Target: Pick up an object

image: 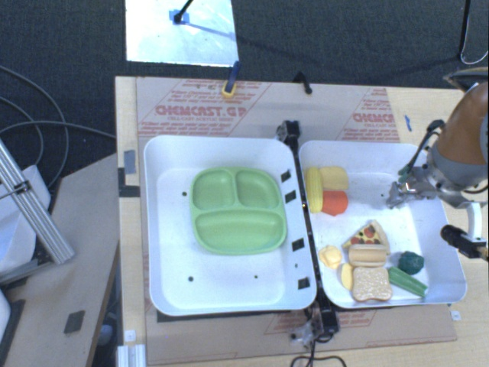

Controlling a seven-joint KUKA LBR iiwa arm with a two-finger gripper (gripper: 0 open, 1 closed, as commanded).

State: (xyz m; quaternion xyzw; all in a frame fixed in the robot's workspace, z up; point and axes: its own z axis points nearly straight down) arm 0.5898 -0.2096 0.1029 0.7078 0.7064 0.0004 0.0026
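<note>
A: Where is the gripper (397, 193) sitting?

B: I am seeing it hanging over the right shallow white bin (439, 228), near that bin's right wall; its fingers are too small for me to be telling whether they are parted, and I am seeing nothing between them.

A: And the objects?

B: The yellow block (333, 177) and the red-orange block (335, 202) are lying left of it; the toy pizza slice (368, 234), toast slice (371, 283) and green toy vegetable (407, 281) are lying nearer the front; the green divided plate (238, 209) is resting in the left white bin (172, 281).
</note>
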